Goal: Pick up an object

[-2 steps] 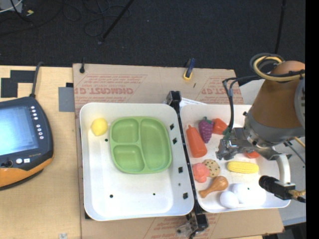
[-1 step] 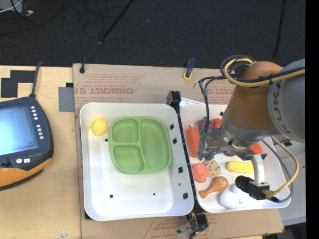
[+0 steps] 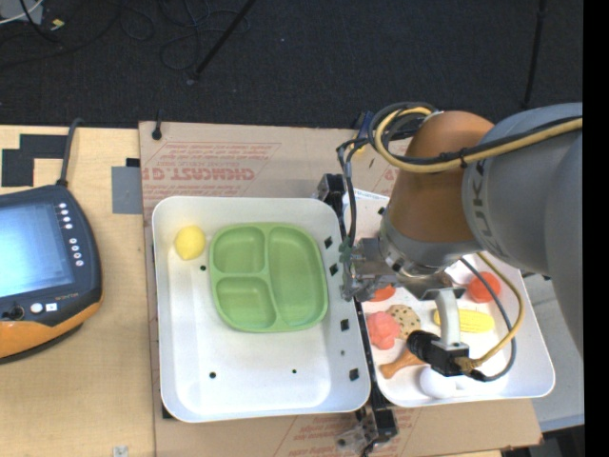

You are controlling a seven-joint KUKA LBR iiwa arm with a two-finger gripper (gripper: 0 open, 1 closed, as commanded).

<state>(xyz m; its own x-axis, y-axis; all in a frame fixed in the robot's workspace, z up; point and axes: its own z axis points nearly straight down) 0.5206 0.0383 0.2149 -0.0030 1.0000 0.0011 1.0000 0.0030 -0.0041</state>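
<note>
Crowding is your main hazard here. The gripper (image 3: 366, 279) sits low at the left rim of the right bin (image 3: 542, 374), close to the wall it shares with the left bin (image 3: 176, 388). The arm (image 3: 533, 198) hides its tips from you, so you cannot tell whether it is open or closed, or whether anything is caught in it.

The things you could pick lie packed just beside it. A pink piece (image 3: 383, 328) touches a speckled biscuit (image 3: 404, 318), with a brown drumstick toy (image 3: 403, 360) below them. A yellow corn cob (image 3: 468, 323) and a red-orange piece (image 3: 485, 287) lie further right.

With pieces this close together, a closing grasp could take two at once or pinch only an edge, and the rounded shapes look likely to slip out on the lift. So near the wall, a descent could also land on the rim rather than on a toy, or push the pink piece under its neighbours.

The green divided plate (image 3: 268, 276) and yellow lemon (image 3: 190, 242) in the left bin are well apart from the gripper and seem safe from any knock.
</note>
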